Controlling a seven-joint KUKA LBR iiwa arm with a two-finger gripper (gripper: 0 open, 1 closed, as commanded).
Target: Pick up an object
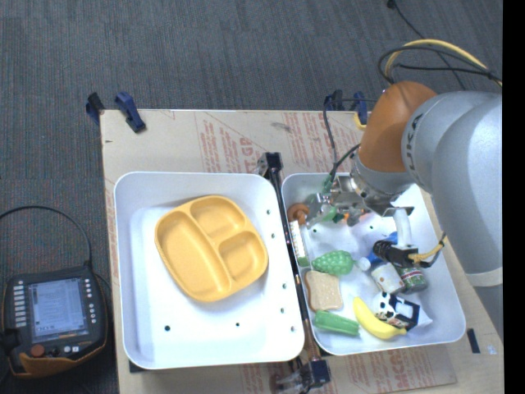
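Observation:
My gripper [335,207] hangs low over the far left part of the right bin [443,318], under the orange wrist band. A small brown and orange toy [299,213] lies just left of it against the bin wall. In front of the gripper lie a green bumpy fruit [333,262], a slice of toast [324,290], a green pod [336,323], a yellow banana [376,320], a can on its side [399,279] and a black and white toy [397,309]. I see nothing clearly held.
The left bin [139,327] holds a yellow divided plate [212,246] near its middle. The grey arm covers the right bin's far right corner. A teach pendant [53,312] sits on the floor at the left. Blue clamps [129,110] grip the bench's far edge.

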